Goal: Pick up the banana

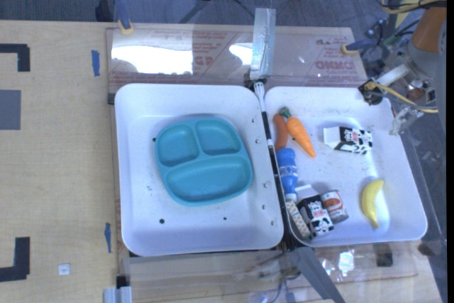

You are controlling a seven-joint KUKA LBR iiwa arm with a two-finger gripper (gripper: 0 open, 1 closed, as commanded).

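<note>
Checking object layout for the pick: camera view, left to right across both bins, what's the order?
blue divided plate → blue bottle → black-and-white carton → banana

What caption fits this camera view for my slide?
Curved yellow banana lies untouched in the right white bin; the grey arm sits at that bin's far right corner.

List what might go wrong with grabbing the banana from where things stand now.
1. The banana lies near the right bin's front right rim, so the descending gripper might clip that wall.
2. The banana is curved and lies flat, so it may roll or slip out as the jaws close.
3. The small carton lies beside it; a drifting approach might nudge it.
</note>
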